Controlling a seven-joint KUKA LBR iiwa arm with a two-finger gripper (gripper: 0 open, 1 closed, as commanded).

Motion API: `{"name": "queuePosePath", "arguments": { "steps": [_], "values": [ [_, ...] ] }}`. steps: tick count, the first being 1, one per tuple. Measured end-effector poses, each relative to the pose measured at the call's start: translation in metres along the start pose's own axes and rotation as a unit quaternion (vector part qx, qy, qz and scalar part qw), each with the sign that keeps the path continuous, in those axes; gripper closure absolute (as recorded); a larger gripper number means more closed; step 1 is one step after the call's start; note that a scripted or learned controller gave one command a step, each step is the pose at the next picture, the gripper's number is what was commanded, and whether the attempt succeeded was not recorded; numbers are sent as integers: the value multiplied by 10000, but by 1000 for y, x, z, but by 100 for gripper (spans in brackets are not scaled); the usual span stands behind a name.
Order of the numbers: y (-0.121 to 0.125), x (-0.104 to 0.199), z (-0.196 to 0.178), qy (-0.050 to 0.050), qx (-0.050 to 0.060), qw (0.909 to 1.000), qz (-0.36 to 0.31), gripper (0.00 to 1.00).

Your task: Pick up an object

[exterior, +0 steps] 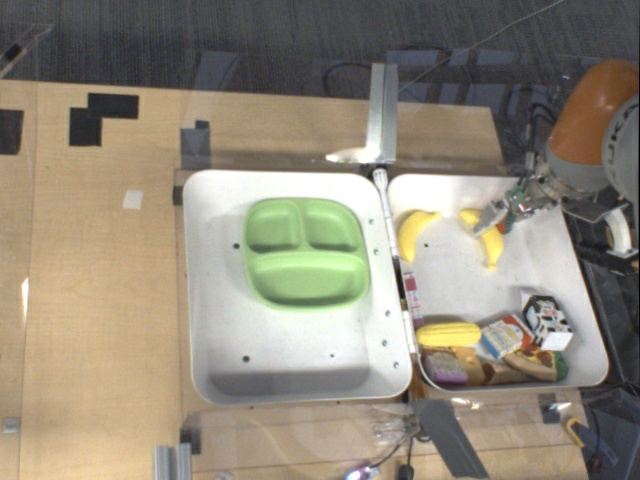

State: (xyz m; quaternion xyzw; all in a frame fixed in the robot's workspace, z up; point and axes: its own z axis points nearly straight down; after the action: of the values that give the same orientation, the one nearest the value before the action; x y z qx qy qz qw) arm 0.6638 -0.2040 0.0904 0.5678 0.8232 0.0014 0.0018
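The right bin (560,258) holds the objects. A yellow banana (413,232) lies near its upper left corner. A smaller yellow banana (489,247) lies at the top middle. My gripper (498,219) reaches in from the right and sits low over the upper end of this small banana, touching or nearly touching it. The banana still appears to rest on the bin floor. Along the front wall lie a corn cob (448,334), a purple item (446,368), a blue and white packet (500,339) and a black and white item (546,315).
The left bin (215,298) holds a green divided plate (305,251). A metal post (384,108) stands behind the wall shared by the bins. The arm's orange band (590,118) is at the far right. Wooden bench surface lies to the left.
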Motion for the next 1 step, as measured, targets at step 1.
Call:
{"name": "queuePosePath", "arguments": {
  "steps": [1],
  "values": [
    [-1, 0, -9, -1, 20, 10000, -17, 100]
  ]
}}
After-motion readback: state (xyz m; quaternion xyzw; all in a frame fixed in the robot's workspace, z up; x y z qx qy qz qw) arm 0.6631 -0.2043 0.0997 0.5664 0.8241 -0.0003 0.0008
